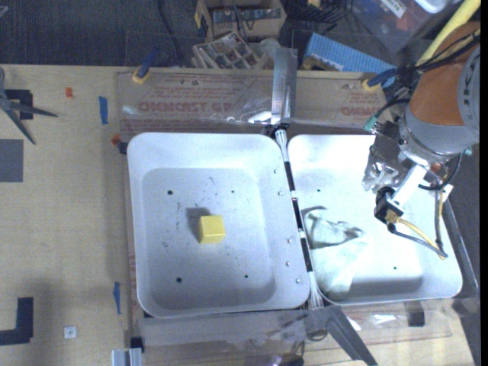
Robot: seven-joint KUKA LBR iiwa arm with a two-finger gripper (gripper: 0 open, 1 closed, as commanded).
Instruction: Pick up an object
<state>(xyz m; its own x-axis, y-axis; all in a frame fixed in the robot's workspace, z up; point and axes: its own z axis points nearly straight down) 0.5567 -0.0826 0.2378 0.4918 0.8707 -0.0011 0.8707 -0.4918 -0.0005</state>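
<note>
While the yellow block (212, 229) sits near the middle of the left bin (152, 158), my gripper (379, 178) hangs over the upper part of the right bin (435, 280); apart or together, I cannot tell. Something clear, perhaps plastic wrap (333, 232), lies below-left of it.

Pale wooden bench (61, 204) in bright light, clutter beyond its far edge.
Well to the left of the gripper (379, 175) the bench carries strips of blue tape (103, 110) and black patches (11, 160). Up and left of the gripper, a cardboard strip (198, 101) with red lettering runs across. Farther back stands what may be a wooden crate (229, 52) on the dark floor (76, 21), with a blue ribbed panel (343, 54) beside it.
</note>
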